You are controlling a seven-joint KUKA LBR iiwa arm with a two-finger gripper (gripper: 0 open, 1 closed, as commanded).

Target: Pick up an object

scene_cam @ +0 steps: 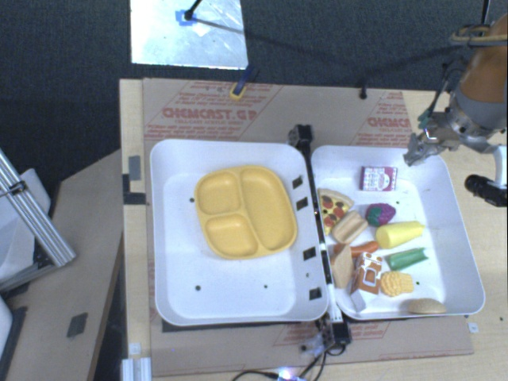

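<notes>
The right bin (pixel 456 213) holds several toy foods: a pink-and-white carton (pixel 379 178), a pizza slice (pixel 333 204), a purple grape bunch (pixel 380 213), a yellow piece (pixel 399 232), a hot dog bun (pixel 348 228), a green pepper (pixel 406 257), a corn cob (pixel 396 283), a red-and-white box (pixel 368 271) and a pale oval piece (pixel 427 306). My gripper (pixel 418 149) hangs above the bin's far right corner, up and to the right of the carton, with nothing visible between its fingers.
The left bin (pixel 171 236) carries a yellow three-compartment plate (pixel 244 210). A black hinge strip (pixel 313 221) runs between the bins. A shiny metal sheet (pixel 189 22) lies beyond the bench; a metal frame (pixel 28 213) stands at the left.
</notes>
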